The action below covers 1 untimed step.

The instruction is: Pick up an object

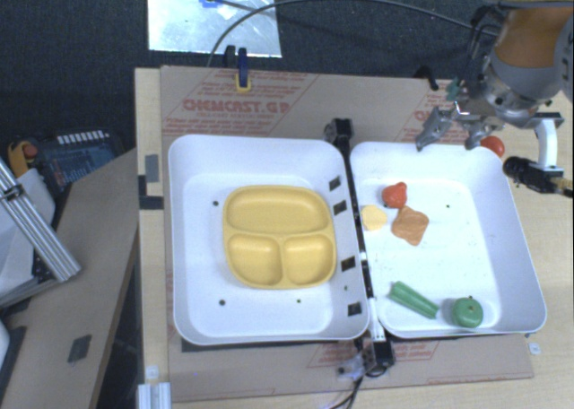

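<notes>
Red block letters are printed on the brown cardboard sheet (pixel 269 102) that lies under the two white bins, and the line beyond the left bin seems to read "CHEMCAST GP", though the last letters are blurred. More red print runs slantwise on the same sheet beside that line and beyond the right bin, and a further strip shows at the near edge below the bins, but all of it is too small and soft to make out. The dark device (pixel 76 160) at the far left carries a row of pale marks that cannot be read.
</notes>
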{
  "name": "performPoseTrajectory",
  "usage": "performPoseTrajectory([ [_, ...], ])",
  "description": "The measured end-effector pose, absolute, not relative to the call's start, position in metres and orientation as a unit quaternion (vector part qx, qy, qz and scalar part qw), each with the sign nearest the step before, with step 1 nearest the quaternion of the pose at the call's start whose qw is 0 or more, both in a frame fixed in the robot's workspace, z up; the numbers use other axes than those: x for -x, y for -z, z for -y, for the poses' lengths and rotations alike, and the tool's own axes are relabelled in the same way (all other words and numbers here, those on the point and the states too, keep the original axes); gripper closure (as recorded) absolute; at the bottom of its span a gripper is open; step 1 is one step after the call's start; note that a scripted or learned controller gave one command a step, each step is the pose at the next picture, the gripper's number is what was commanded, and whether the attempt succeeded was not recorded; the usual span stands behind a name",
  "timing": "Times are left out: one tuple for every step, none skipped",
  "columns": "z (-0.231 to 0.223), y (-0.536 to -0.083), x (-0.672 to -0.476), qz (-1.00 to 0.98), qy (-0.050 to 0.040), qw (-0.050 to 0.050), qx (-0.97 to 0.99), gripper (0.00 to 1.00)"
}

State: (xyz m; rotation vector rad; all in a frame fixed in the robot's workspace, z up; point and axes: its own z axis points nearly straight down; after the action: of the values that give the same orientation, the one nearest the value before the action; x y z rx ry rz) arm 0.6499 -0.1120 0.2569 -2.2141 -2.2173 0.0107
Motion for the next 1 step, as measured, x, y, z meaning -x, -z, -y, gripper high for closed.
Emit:
performPoseTrajectory([
  [0.1116,-0.2650,-0.6518,0.708,0.0006,-0.001,0.706,0.00],
])
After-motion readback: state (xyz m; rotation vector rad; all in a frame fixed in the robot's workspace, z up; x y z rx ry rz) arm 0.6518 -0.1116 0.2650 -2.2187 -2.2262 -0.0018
